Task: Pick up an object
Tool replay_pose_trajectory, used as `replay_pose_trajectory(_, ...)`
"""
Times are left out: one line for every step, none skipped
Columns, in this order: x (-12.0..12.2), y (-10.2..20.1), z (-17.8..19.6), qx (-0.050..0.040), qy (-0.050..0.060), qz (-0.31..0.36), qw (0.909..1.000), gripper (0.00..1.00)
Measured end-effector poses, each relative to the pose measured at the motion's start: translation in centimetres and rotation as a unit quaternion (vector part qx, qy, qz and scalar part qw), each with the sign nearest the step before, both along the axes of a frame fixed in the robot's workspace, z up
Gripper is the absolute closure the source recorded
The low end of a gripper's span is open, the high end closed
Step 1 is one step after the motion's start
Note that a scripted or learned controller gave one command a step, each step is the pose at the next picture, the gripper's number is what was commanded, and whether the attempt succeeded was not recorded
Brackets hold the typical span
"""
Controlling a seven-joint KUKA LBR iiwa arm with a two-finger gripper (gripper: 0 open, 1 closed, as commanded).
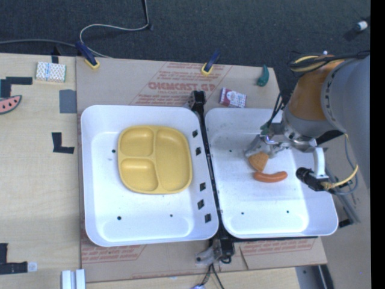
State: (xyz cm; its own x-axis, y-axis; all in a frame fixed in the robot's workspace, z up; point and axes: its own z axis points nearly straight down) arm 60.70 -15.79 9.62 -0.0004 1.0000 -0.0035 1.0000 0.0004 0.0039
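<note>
Roughly, line by line:
Arm: the grey KUKA arm with its orange band point(310, 95) reaches in from the right edge of the frame, its bulk over the upper right part of the right-hand bin.
Gripper: the two-finger metal gripper point(266, 147) points down and toward the left, low over the upper middle of the right bin's floor.
Jaws: whether they stand apart or together cannot be told; the wrist and cabling hide most of them at this slant.
Nearest object: a small tan, rounded biscuit-like piece point(258, 161) lies on the bin floor just below the gripper tip, touching it or very nearly so; it cannot be told whether it sits between the fingers.
Second object: an orange, sausage-shaped toy point(271, 176) lies just below and right of the tan piece, flat on the floor, slightly curved.
Right bin: the shallow white plastic bin point(240, 221) fills the lower right of centre.
Left bin: a matching shallow white bin point(99, 221) sits just beside it on the left, the two rims meeting along a black clip strip.
Plate: a yellow plastic plate with three compartments point(154, 159) lies in the upper middle of the left bin.
Bench: brown cardboard sheeting point(168, 86) under both bins, held by yellow-and-blue clamps point(87, 54) at the top edge.
Loose item: a small red-and-white packet point(232, 97) lies on the cardboard above the right bin.
</note>
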Motion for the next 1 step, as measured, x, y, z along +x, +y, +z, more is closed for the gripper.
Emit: replay_pose_trajectory(-5.41,7.28,8.81,0.0023,0.002,0.001,1.0,1.0)
